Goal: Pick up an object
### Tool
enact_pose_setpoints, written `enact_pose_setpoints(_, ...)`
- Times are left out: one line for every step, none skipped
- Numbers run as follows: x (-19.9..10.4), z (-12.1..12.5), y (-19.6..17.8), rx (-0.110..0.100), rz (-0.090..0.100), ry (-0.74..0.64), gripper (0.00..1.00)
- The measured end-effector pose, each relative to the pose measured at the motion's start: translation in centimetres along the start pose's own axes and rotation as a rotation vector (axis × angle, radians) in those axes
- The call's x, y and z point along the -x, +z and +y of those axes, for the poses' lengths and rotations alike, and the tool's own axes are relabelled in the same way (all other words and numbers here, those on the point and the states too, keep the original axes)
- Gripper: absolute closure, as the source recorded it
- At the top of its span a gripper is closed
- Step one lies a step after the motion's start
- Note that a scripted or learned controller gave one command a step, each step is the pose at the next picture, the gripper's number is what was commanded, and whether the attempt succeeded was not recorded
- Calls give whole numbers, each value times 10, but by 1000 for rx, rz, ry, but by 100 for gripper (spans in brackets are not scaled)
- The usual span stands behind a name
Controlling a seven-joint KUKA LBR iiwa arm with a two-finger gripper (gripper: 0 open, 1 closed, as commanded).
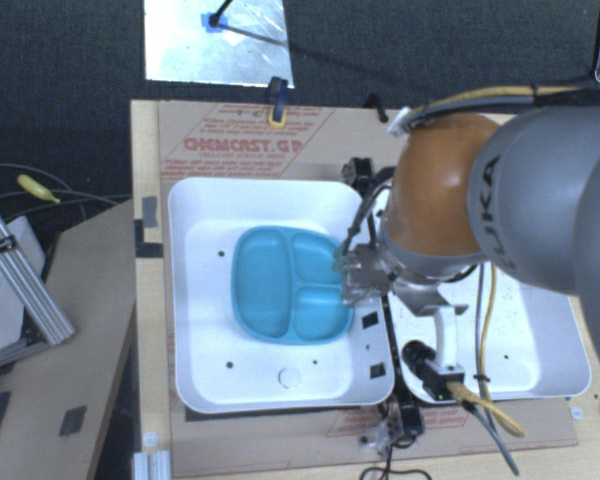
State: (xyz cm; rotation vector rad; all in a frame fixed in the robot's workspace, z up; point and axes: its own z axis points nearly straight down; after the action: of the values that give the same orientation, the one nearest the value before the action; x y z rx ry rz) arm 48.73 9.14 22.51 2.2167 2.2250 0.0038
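A blue divided plate (pixel 280 283) lies flat in the middle of the left white bin (pixel 202 268). My gripper (pixel 350 274) sits low at the plate's right rim, close to the wall between the two bins. The bulky grey and orange wrist (pixel 450 208) above it hides most of the gripper and part of that rim. Whether the gripper touches the plate is not visible.
The right white bin (pixel 552 360) is largely covered by the arm. Both bins rest on a cardboard sheet (pixel 240 138). Cables and a yellow-tipped connector (pixel 485 408) hang by the front edge. A foil sheet (pixel 215 28) lies beyond the bench, and a metal frame (pixel 20 278) stands at the left.
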Motion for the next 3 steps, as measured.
enact_pose_setpoints(-21,74,87,-1,-2,-2,100)
enact_pose_setpoints(-33,50,-24,8,3,-2,100)
enact_pose_setpoints(-56,5,-81,2,2,-3,100)
